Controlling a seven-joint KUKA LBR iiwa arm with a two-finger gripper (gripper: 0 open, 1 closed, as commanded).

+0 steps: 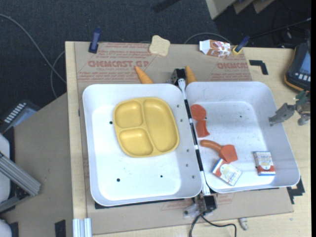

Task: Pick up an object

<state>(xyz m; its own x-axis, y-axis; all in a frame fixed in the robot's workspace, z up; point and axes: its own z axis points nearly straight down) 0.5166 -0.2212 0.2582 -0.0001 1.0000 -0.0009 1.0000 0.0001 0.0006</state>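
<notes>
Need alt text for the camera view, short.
Two shallow white bins sit side by side: the left bin holds a yellow three-compartment plastic plate, the right bin holds small red and orange toy foods and two little cartons. The grey tool hangs at the right bin's right edge.

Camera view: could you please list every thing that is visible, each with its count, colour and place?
bins: 2, white, side by side on the bench
divided plate: 1, yellow, in the left bin
spatula-like toys: 2, orange-red, in the right bin near the divider
small cartons: 2, white with red print, at the right bin's front
bread slice toy: 1, tan, on the bench behind the bins
crumpled carton: 1, white and brown, behind the right bin
carrot-like pieces: 2, orange, behind the bins
claw: 1, grey, over the right bin's right edge
</notes>
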